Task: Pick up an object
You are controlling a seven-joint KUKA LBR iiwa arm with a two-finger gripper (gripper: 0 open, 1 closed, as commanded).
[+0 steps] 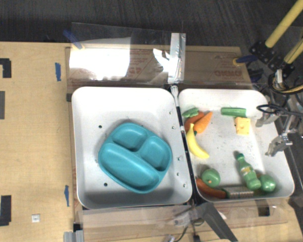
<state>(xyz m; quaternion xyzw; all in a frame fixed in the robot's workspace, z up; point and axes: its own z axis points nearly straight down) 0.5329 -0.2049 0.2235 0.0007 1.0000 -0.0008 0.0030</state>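
Left bin (86,105): being occupied centrally by a teal divided tray (135,157), margins left around it.
Right bin (217,96): toy foods being crowded along left and lower walls; banana (196,142), carrot (202,122), green bottle (246,171).
Gripper (275,130): being held at right rim; jaws' opening cannot be told.

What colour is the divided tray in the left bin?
Teal blue, plain; the divided tray shows clearly in the camera view.

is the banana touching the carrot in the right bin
Touching. The camera view shows the banana's upper end meeting the carrot, with no white bin floor between them.
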